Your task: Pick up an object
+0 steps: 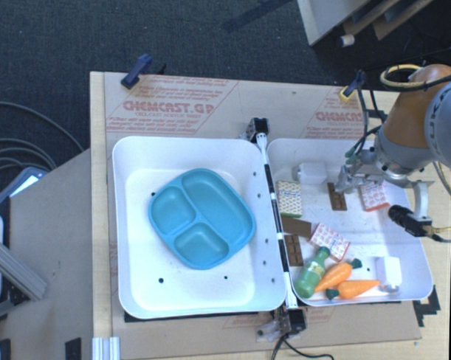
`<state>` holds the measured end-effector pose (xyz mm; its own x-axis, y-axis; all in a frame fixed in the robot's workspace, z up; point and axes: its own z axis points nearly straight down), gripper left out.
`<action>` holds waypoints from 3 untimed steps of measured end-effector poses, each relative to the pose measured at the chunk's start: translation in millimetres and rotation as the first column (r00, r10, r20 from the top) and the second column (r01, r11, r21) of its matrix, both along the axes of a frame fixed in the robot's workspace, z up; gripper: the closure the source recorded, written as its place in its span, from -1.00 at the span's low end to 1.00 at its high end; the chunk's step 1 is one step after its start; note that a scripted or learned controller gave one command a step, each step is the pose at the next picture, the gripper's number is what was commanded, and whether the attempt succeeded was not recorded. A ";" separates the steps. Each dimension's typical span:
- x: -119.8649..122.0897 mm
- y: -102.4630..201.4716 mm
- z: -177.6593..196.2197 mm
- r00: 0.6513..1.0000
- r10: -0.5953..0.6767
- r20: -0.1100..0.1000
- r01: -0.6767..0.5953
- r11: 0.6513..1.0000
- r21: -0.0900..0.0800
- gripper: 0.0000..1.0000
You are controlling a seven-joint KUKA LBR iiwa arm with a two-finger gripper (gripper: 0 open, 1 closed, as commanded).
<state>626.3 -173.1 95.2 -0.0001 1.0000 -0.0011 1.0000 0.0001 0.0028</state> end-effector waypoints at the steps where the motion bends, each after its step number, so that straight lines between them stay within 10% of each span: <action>1: -34.4 9.7 -5.0 1.000 -0.001 0.010 0.001 1.000 -0.003 1.00; 2: -35.6 9.7 -7.0 1.000 -0.002 0.006 0.002 1.000 -0.003 -1.00; 3: 3.2 74.7 -5.8 1.000 0.000 -0.001 0.000 1.000 0.000 -1.00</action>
<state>629.5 -98.3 89.4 -0.0005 1.0000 -0.0008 1.0000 0.0005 0.0020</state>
